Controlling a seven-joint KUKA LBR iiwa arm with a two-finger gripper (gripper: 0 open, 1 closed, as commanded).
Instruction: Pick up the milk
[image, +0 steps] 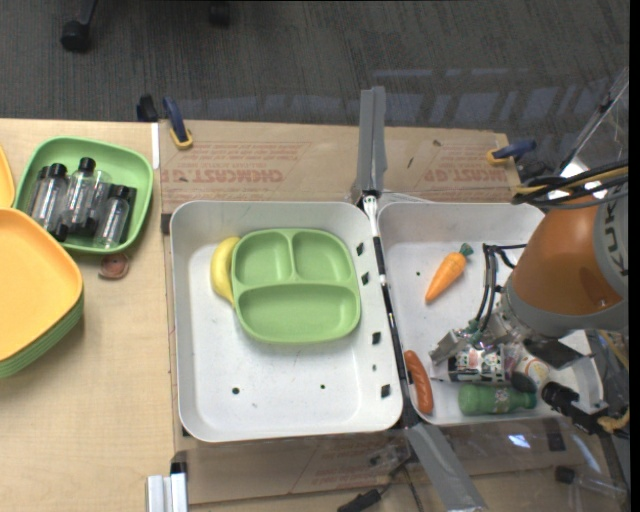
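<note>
My gripper (470, 352) low in right bin (400, 250), lower right of frame; finger state: cannot tell. Milk carton (478, 364) lies tipped beneath it, just above green bottle (497, 399), sausage (419, 381) left; crowding makes clean grasp awkward.

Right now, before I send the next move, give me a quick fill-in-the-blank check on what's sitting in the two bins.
1. The divided green plate lies in the ____ bin of the camera view.
2. The carrot lies in the ____ bin.
3. The yellow item touches the plate's ____ edge.
4. The gripper is low in the right bin, just above a ____ bottle.

Missing words: left; right; left; green
</note>
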